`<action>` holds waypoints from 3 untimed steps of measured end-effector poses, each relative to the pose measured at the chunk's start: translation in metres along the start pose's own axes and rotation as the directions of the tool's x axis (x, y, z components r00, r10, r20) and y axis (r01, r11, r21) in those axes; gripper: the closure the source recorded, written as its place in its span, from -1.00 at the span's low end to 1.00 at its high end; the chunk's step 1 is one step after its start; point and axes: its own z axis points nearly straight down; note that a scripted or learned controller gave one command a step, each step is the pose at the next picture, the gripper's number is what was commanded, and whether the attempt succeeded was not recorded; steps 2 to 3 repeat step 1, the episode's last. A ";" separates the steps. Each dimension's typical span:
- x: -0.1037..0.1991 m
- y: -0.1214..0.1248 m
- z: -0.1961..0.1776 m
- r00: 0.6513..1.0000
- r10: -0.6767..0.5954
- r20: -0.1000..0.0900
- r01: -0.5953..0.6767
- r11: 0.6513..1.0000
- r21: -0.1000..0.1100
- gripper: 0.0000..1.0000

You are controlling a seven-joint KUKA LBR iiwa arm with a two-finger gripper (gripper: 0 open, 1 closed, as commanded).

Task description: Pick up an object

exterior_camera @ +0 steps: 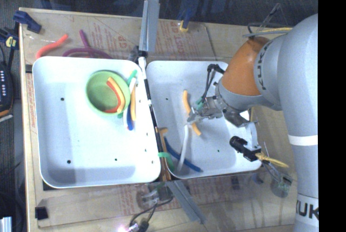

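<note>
An orange stick point(186, 101) lies in the right bin point(227, 163), at the centre of the frame, just left of the end effector point(201, 112), which hangs low over the bin floor; whether it is wide or narrow cannot be told. A second short orange piece point(195, 128) lies just below the end effector, beside a white strip point(184, 147) and a blue strip point(175, 154). The left bin point(81, 166) holds a green bowl point(102, 93) with coloured sticks point(128, 98) across its right rim. Both bins sit on the counter point(108, 201).
</note>
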 end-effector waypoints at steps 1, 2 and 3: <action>0.013 0.049 -0.091 1.000 0.017 -0.002 -0.017 1.000 -0.005 1.00; 0.013 0.049 -0.091 1.000 0.017 -0.002 -0.017 1.000 -0.005 1.00; 0.013 0.049 -0.091 1.000 0.017 -0.002 -0.017 1.000 -0.005 1.00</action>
